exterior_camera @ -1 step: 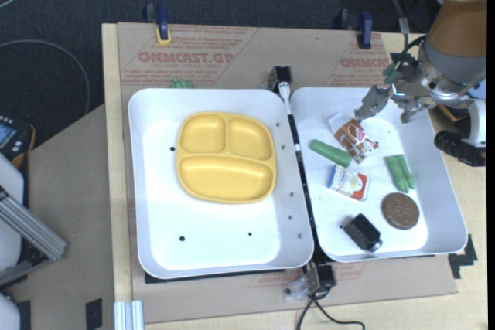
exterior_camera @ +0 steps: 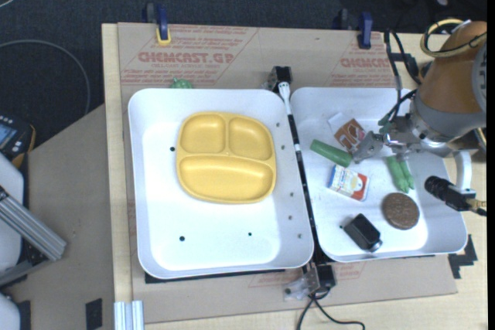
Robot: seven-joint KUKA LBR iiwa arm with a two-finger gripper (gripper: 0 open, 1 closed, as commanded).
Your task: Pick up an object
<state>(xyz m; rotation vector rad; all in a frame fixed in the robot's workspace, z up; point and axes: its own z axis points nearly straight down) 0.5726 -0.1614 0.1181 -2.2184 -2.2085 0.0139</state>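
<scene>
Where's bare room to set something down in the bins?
Left bin: open floor below and left of the yellow plate. Right bin is crowded: green marker, packets, brown disc, black block, gripper over it.

The brown board [exterior_camera: 232, 54] under the bins carries red printing. Above the left bin it reads "CHEMCAST G P", with smaller lines around it too blurred to read. The same red printing above the right bin reads only partly, roughly "CHEMCAS".
</scene>
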